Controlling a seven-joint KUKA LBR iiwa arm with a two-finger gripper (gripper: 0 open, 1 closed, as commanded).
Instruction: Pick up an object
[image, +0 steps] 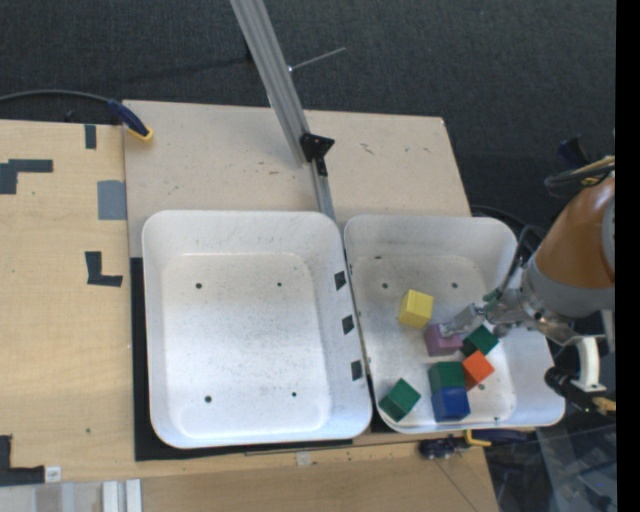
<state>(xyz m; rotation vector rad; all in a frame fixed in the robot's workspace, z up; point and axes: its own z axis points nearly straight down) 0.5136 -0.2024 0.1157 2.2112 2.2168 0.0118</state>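
Observation:
Several small blocks lie in the right bin (400, 232): a yellow one (416, 307), a purple one (440, 342), a dark green one (482, 340), an orange one (479, 367), a green one (447, 376), a blue one (451, 403) and another green one (401, 397) at the front. My gripper (468, 322) reaches in from the right and sits low over the cluster, just above the purple block and beside the dark green one. The arm's orange band (590, 235) rises above the bin's right rim.
The left bin (240, 225) stands beside the right one, sharing a middle wall. A metal rail (285, 90) runs down from the top to the bins' junction. Blocks crowd the right bin's front right corner; its back half is bare.

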